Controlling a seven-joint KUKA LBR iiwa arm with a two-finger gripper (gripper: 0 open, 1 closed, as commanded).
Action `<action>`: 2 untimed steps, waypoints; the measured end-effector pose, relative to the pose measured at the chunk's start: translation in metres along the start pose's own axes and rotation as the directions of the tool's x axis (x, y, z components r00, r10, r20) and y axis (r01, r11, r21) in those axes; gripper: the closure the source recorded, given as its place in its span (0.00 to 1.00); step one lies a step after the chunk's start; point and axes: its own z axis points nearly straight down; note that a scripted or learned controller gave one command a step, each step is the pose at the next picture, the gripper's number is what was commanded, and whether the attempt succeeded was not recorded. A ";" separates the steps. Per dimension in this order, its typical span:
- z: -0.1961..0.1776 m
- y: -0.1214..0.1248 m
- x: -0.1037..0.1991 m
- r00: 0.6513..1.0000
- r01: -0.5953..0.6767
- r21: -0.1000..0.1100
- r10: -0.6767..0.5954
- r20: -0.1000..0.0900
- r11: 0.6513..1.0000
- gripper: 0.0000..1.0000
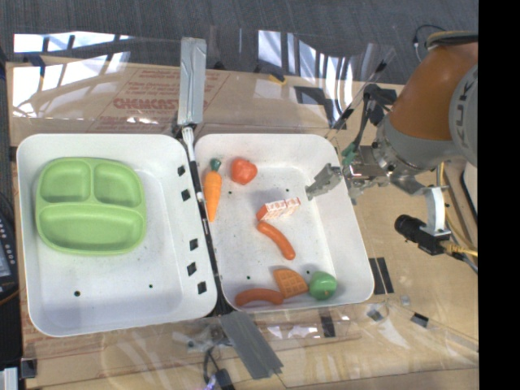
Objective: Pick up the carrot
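I see the orange plastic carrot with a green stalk end (212, 192) lying in the right white bin (341, 242), close against that bin's left wall, just beside the divider where the two bins meet. It lies lengthwise, green end toward the far side and its pointed tip toward me. Nothing is touching it.

Just to its right, near the far wall, sits a red tomato-like toy (243, 170), apart from the carrot by a small gap. Further toward the middle of the bin I see a small white and red block (279, 210), and just below it an orange-red sausage-shaped piece (276, 239) lying at a slant. Along the near wall lie a second reddish sausage shape (259, 296), an orange waffle-textured wedge (290, 282) touching it, and a green rounded toy (323, 284) just beside the wedge.

The left white bin (49, 299) holds a light green divided plate with three compartments (90, 204), set toward its far left part.

The two-finger gripper (323, 182) hangs over the right edge of the right bin, well apart from the carrot, with the grey arm and its orange band (435, 88) behind it to the right. From this angle I cannot tell whether the gripper is released or clenched; I see nothing held in it.

The bins rest on a brown cardboard-covered bench (422, 299).
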 end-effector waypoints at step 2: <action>-0.025 0.115 0.107 0.873 0.488 -0.003 -0.488 0.002 0.873 0.00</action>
